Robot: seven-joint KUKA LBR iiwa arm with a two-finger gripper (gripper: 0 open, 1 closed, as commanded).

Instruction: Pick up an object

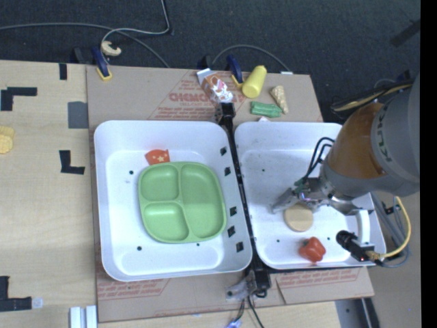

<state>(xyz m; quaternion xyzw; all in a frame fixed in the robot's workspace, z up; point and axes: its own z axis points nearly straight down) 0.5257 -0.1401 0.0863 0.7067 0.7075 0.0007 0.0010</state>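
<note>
Seen from the fixed camera above: two shallow white bins side by side on a cardboard-covered worktop (184, 98). In the left white bin (113, 149), a light green sectioned plastic plate (182, 201) with three compartments, lying flat near the middle; just beyond its upper left edge, a small orange-red block (157, 156), close to the plate, contact unclear. In the right white bin (273, 142), a round tan disc-shaped object (298, 219) towards the near right part, and a small red rounded object (313, 249) nearer the front wall, apart from the disc. Reaching in from the right, the grey arm with orange band (358, 145), its two-finger gripper (295, 198) low over the right bin, directly above and beside the tan disc. Fingers (282, 201) spread apart, one pointing left towards the bin floor; nothing visibly between them; contact with the disc impossible to tell. Behind the bins on the cardboard, a yellow cylindrical object (255, 80), a green flat piece (265, 109), a beige ridged piece (279, 98) and a small white and red packet (214, 85), all outside the bins. Black cables (136, 29) trailing across the dark floor at the top.
</note>
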